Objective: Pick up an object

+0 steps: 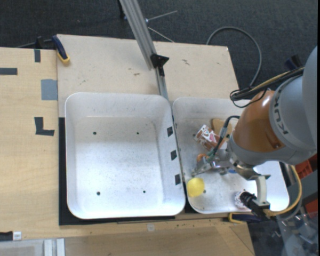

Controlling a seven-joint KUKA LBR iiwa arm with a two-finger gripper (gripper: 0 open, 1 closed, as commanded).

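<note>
**benchwatcher:** Dark carpet is seen around a pale wooden bench (21, 143), with grey and black tape marks stuck on its left side. Two shallow white bins are set side by side on it. The left bin (120, 153) is speckled with dark dots. The right bin (202, 108) is partly covered by the arm (288, 121), which is reached in from the right, grey with an orange band above the wrist. A slanted metal pole (138, 25) is seen running down from the top to the spot where the bins meet.

**gripfan22:** ok and where's the gripper at? Anything grabbed?

**benchwatcher:** The gripper (202, 167) is lowered into the right bin, pointed toward the wall shared with the left bin. Whether its fingers are spread or pressed together can't be told, since it's too blurry and cluttered there. Nothing can be called held.

**gripfan22:** what stuff is in the bin then?

**benchwatcher:** A red and white packet (205, 136) is seen lying near the middle of the right bin, just above the gripper. A tan object (220, 125) is tucked behind it, by the orange band. A small yellow ball (196, 186) is parked at the bin's front left corner, just below the gripper, apart from it. Something small and orange (201, 157) is spotted beside the gripper, too tiny to be named.
</note>
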